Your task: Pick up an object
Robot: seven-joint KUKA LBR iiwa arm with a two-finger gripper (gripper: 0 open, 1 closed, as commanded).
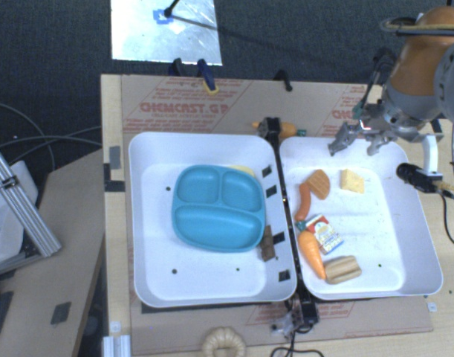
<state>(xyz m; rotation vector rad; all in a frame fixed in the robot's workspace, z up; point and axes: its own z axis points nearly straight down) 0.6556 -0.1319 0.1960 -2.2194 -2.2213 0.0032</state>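
My gripper (357, 144) hangs open over the back edge of the right bin (412, 222), with nothing between its fingers. Below it in that bin lie a pale yellow cheese wedge (351, 181), a brown bread-like piece (318, 184) and a thin orange sausage (304, 201). Nearer the front are a small red-and-white carton (326, 234), an orange carrot (310, 251) and a tan bread roll (342, 269). The gripper is above and apart from all of them.
The left bin (148, 222) holds a blue divided plate (218, 207) with a yellow piece (244, 170) peeking out behind it, and a small brown object (267, 245) by the divider. An orange object (286, 130) sits behind the bins.
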